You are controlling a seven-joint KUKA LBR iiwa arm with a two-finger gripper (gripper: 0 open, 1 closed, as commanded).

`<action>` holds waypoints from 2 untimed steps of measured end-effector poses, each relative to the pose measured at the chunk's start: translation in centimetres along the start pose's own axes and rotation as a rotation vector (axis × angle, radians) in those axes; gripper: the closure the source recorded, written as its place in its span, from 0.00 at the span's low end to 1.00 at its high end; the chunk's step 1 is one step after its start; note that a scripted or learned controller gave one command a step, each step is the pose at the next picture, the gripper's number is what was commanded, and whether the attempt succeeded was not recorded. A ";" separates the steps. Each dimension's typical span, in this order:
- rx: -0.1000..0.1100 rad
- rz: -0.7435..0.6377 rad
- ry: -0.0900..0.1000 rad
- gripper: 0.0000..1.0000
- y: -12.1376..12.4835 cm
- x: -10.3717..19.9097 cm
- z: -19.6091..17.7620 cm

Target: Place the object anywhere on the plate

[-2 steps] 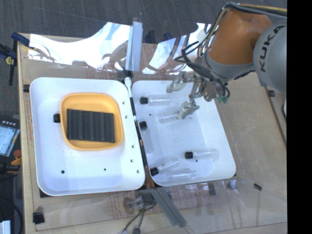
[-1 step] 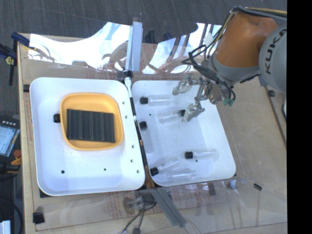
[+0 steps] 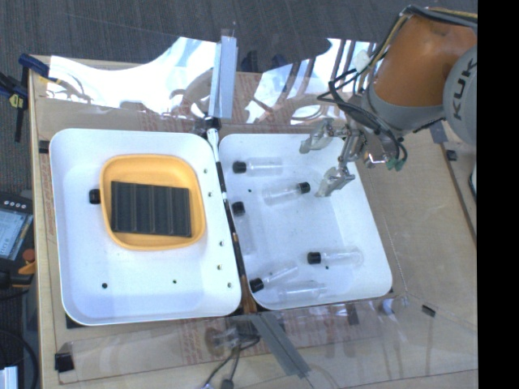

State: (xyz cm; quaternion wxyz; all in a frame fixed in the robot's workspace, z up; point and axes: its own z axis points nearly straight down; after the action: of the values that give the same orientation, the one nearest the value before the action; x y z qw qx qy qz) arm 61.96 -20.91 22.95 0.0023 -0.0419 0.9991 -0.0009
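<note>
The jaws (image 3: 334, 159) hang spread wide over the far right part of the right bin (image 3: 369, 241), with nothing between them. Several clear tubes with black caps lie in that bin; the nearest tube (image 3: 285, 191) rests just left of the lower finger, toward the bin's middle. The yellow plate (image 3: 150, 173), carrying a dark ribbed insert (image 3: 152, 208), sits in the left bin (image 3: 73, 274). To my eye the pickup is still ahead: the arm should centre over the tube's body, turn the fingers across its length, and close low so it cannot roll away.
</note>
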 end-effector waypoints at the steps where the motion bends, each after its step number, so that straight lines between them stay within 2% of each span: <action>1: 0.000 -0.337 -0.002 0.00 0.4 -0.3 0.0; 2: -0.005 -0.639 0.005 0.00 0.3 2.7 1.4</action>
State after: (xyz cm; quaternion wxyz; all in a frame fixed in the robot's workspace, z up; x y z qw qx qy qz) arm 59.27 -20.79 21.58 -0.0005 -0.3535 0.9354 0.0010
